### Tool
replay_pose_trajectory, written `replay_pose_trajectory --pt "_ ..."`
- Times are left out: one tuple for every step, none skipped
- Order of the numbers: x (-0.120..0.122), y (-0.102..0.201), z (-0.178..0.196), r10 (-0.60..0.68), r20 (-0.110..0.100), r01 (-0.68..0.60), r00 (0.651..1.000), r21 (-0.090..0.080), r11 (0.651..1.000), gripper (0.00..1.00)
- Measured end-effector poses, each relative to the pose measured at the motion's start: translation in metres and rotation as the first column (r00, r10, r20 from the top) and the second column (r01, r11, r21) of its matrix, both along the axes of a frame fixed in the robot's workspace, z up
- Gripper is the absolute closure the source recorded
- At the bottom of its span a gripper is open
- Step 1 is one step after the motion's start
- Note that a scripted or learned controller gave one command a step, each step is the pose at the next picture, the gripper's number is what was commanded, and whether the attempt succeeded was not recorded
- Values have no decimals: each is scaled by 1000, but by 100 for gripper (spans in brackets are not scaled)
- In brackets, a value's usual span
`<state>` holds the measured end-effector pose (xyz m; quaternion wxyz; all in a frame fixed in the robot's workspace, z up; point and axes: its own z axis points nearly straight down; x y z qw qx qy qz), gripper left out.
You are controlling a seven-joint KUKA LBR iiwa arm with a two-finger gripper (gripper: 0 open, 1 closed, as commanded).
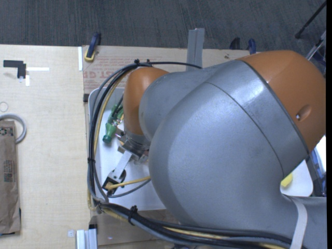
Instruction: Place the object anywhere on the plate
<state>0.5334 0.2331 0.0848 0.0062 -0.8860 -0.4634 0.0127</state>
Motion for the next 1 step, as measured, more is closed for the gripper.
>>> replay_pose_trajectory --pt "26 -54 58 -418 22 418 908 -5 909 100"
